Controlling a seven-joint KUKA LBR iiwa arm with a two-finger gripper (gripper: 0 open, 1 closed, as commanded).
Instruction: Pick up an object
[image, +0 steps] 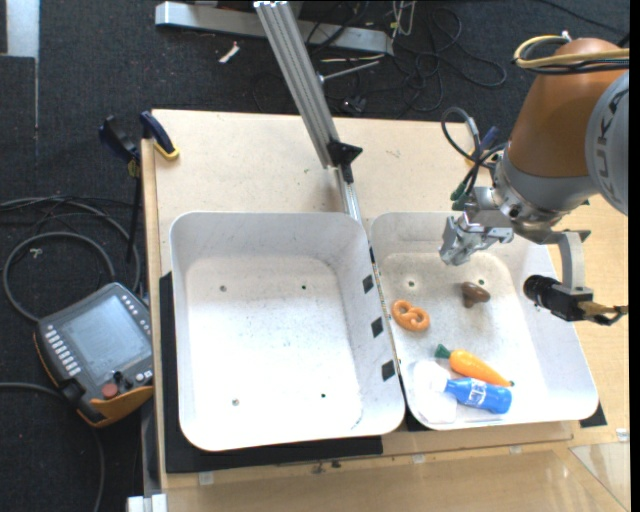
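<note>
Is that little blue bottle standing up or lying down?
Lying down. The blue bottle rests on its side near the front of the right bin, just below the toy carrot.

You see the tabletop (250, 160) carrying two white bins: the left bin (190, 240) touches the right bin (560, 380); a clamp (150, 135) sits beyond the left bin.

Just below and right of the hand (462, 243), near its tip, a small brown lump (474, 293) lies on the bin floor. Farther below and left of the hand lies an orange pretzel (410, 315), flat. Well below the hand, a toy carrot (478, 367) with a green top lies slanted, touching a blue bottle (478, 395) on its side, white cap end over a white piece (432, 392).
</note>
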